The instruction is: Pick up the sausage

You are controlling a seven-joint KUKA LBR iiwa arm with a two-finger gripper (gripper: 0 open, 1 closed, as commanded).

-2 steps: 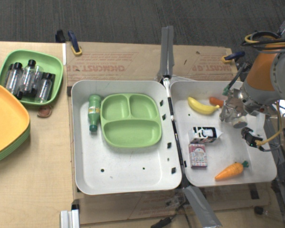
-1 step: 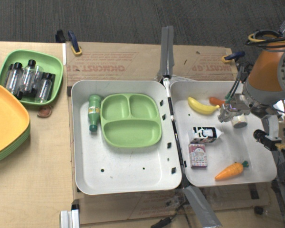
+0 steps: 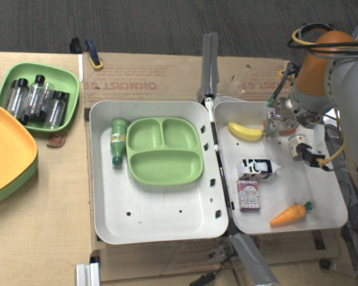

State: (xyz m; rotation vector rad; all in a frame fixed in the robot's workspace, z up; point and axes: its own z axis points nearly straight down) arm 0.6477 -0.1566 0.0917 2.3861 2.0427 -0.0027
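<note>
We can't pick out a sausage in either bin; right bin (image 3: 331, 189) carries banana (image 3: 245, 131), carrot (image 3: 289, 214), two small packets; gripper (image 3: 273, 123) sits just right of the banana, jaws' state unreadable; risk: we grab the banana, wrong object.

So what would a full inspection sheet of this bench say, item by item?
Surface: shallow white left bin and shallow white right bin, side by side on a brown bench.
Job's things: nothing seen.
Clutter: left bin, green divided plastic plate, green bottle; right bin, yellow banana, black-and-white packet, pink box, orange carrot.
Grippers: two-finger gripper low over the right bin, beside the banana.
Cables: yellow and black loops on the arm.
Surroundings: green tray of small bottles, stacked orange plates, dark carpet.
</note>
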